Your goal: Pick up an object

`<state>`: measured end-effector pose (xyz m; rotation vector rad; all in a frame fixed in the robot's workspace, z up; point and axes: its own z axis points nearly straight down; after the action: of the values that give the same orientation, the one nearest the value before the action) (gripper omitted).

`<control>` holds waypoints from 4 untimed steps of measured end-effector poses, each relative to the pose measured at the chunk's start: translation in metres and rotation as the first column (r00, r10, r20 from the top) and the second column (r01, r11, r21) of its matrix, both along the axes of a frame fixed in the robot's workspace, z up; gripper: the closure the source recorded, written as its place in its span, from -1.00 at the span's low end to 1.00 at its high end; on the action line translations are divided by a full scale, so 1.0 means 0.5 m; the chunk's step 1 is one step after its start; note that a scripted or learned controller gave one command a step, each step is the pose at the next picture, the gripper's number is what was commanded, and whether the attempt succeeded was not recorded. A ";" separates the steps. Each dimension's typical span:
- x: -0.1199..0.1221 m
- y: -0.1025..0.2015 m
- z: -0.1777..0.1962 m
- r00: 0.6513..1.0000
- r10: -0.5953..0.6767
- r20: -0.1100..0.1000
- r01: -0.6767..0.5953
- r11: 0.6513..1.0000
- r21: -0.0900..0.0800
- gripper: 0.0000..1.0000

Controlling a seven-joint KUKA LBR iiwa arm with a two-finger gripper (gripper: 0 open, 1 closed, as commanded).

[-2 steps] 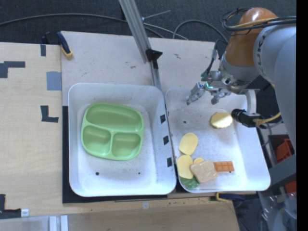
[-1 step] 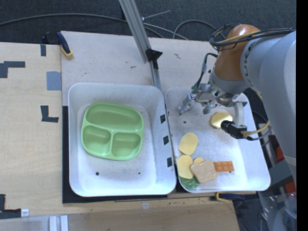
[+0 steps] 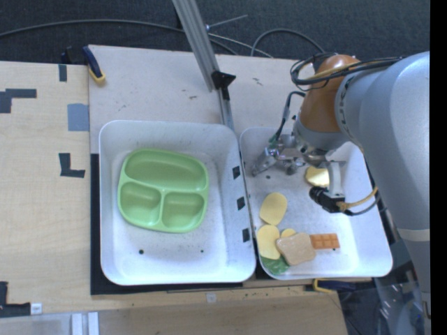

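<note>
Several small food pieces lie in the right bin [image 3: 370, 257], all below the gripper [image 3: 269, 160] in the camera view. Nearest is a pale yellow oval slice [image 3: 274, 207], just below and slightly right of the gripper but apart from it. Under that sit a second yellow slice [image 3: 268, 239], a tan bread-like slice [image 3: 297, 248] and a small orange waffle-like piece [image 3: 324, 241], bunched near the bin's lower left corner, with a bit of something green [image 3: 274, 264] peeking from beneath them. Another yellow piece [image 3: 318, 176] lies right of the gripper, close under the wrist.

The arm [image 3: 391, 124] comes in from the right and bends down into the upper left part of the right bin, its orange band [image 3: 323, 96] above the wrist. The gripper's metal tips point left toward the bin wall, low over the floor; nothing sits between them. Whether they are spread or pressed together cannot be told, as they are small and blurred.

The left bin [image 3: 112, 187] holds a green divided plate [image 3: 164, 190]. The arm's bulk hides the right bin's upper right corner.
</note>
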<state>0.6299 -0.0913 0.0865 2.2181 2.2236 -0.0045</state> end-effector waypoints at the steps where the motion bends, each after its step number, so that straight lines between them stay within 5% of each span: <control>1: 0.000 0.002 0.024 1.000 0.002 -0.001 -0.002 1.000 0.002 1.00; 4: 0.011 0.013 0.320 1.000 0.000 0.005 0.000 1.000 0.003 1.00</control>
<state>0.6354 -0.0849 0.2463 2.2172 2.2220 0.0042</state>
